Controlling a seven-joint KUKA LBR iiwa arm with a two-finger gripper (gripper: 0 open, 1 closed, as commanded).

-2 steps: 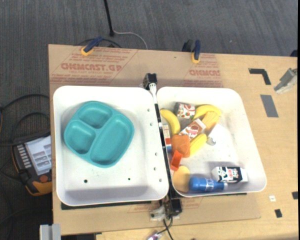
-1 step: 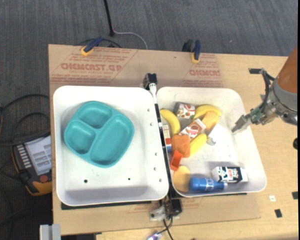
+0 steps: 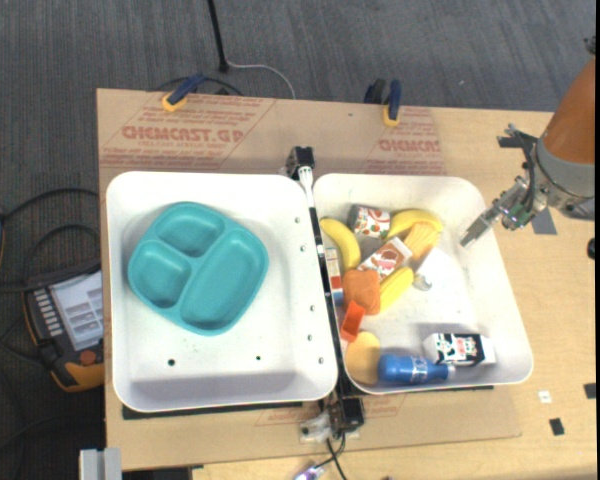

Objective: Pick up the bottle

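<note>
The bottle (image 3: 408, 369), blue with what looks like a white end, lies on its side in the right bin (image 3: 500, 298), against that bin's near wall. Just right of the bottle, touching or nearly so, a small carton (image 3: 456, 348) with a black-and-white print also lies flat. Just left of the bottle sits a round yellow piece (image 3: 361, 350), and beyond that an orange lump (image 3: 360, 290) and a red scrap (image 3: 351, 320). Farther back from the bottle, a heap of toy food crowds the bin's far left part: two bananas (image 3: 342, 242), a second printed carton (image 3: 370, 220) and a red-and-white pack (image 3: 385, 260). The end effector (image 3: 477, 230) hangs over the right bin's far right corner, well apart from the bottle, at the tip of the grey arm (image 3: 570, 173); its thin dark fingers point down and left, and at this size it is hard to say, but they seem parted with nothing between them. Left of the bottle, across the divide, the left bin (image 3: 140, 368) holds a teal sectioned plate (image 3: 198, 266). Both bins rest on the bench (image 3: 550, 388), with two clamps (image 3: 390, 100) at its far edge.
</note>
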